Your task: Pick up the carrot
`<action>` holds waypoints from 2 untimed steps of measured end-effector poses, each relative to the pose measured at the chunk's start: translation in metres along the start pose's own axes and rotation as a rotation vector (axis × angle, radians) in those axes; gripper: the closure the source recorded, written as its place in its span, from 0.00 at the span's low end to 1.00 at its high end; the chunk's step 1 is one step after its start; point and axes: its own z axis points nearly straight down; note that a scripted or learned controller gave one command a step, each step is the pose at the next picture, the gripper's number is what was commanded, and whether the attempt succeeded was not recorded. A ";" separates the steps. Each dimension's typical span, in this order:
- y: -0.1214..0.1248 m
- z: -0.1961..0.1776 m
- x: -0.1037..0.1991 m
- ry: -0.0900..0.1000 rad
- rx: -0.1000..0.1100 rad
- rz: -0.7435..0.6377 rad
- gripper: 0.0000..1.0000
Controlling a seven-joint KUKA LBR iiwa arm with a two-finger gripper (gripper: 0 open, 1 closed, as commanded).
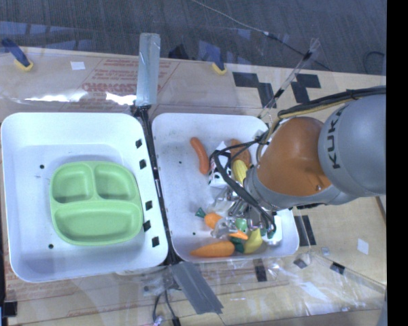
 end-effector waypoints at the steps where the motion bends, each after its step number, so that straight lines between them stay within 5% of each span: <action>1: 0.033 -0.020 0.009 0.015 0.002 0.289 1.00; 2: 0.097 -0.088 0.019 0.011 -0.001 0.200 1.00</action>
